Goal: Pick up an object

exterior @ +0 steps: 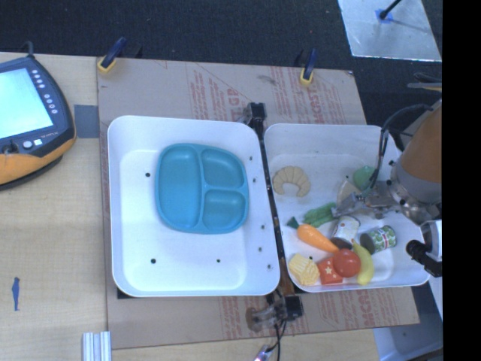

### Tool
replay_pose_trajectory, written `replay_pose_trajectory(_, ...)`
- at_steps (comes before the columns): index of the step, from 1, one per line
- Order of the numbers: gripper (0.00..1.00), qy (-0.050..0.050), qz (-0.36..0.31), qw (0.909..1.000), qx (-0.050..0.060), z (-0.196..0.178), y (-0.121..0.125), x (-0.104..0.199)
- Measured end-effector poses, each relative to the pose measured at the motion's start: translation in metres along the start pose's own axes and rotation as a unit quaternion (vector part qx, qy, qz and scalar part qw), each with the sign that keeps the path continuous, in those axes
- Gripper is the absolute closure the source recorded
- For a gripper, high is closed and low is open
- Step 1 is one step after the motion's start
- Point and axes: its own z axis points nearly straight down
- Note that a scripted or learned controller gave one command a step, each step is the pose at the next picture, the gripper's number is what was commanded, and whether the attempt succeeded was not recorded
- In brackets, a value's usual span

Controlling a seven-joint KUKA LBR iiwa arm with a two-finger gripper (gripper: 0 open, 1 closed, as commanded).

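Reached into the shallow white right-hand bin [323,131] where pickable toys lay heaped; poised two-finger metal gripper [355,206], grip state impossible to tell, beside small green-labelled can [378,238] and orange plastic carrot [316,238]

free: bin floor left of gripper [353,205], past croissant [291,180] | blocked: carrot [316,238], tomato [346,262], can [378,238] crowd below it
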Motion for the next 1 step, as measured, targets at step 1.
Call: replay_pose_trajectory(1,0.0,0.0,-0.001,1.0,0.004,0.0024,-0.0574,0.0387)
